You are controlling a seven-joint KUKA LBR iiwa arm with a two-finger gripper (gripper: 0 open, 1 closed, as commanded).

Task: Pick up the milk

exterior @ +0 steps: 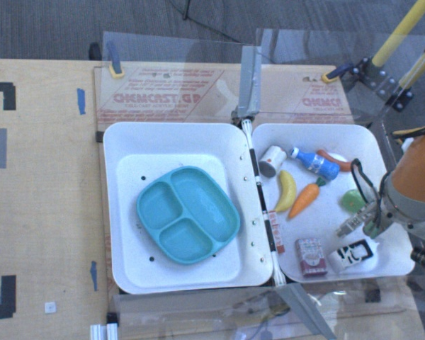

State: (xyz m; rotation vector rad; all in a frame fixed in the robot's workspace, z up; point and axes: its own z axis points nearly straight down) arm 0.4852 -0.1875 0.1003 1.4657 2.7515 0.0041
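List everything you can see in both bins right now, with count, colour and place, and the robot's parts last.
Divided plastic plate: 1, teal, left bin.
Toy banana: 1, yellow, right bin, near the divider.
Toy carrot: 1, orange, beside the banana.
Small cup: 1, white and grey, right bin, far left corner.
Plastic bottle: 1, blue, far side.
Toy sausage: 1, orange-red, behind the bottle.
Round item: 1, green, right side.
Small box: 1, red, near edge.
Milk carton: 1, white and black, near right corner.
Tool: 1, grey, above the milk carton.
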